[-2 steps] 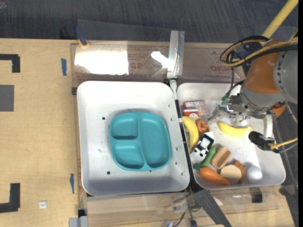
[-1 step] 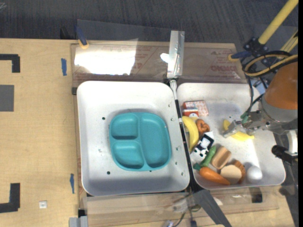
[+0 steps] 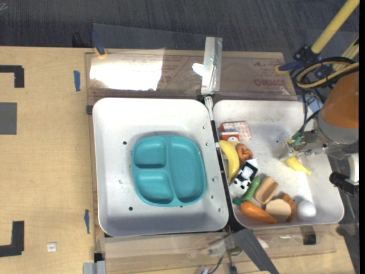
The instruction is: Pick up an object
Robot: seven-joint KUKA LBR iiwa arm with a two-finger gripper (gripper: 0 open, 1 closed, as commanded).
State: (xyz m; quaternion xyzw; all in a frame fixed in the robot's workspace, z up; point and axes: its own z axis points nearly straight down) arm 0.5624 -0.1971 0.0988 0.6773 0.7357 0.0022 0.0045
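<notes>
Approaching looks to be the step in hand: nothing shows in the gripper (image 3: 293, 144), which hangs low over the right bin (image 3: 268, 116), and whether it is released or clenched cannot be told from this slant. Left of the gripper, against the bin's inner wall, lies a crowded heap of toy food with a red-and-white box (image 3: 235, 131), a banana (image 3: 229, 156) and a carrot (image 3: 256, 211) among it. A small yellow piece (image 3: 297, 164) lies alone just below the gripper and is probably the easiest pick. A white egg (image 3: 307, 209) sits further below, near the corner. The next move likely calls for settling over the yellow piece and dropping straight down, since it lies flat on the smooth white floor and could skid. Far to the gripper's left, the brown bench (image 3: 40, 153) carries the left bin (image 3: 114, 124), which holds a teal divided plate (image 3: 169, 170). The grey arm (image 3: 342, 107) enters on the gripper's right.
</notes>
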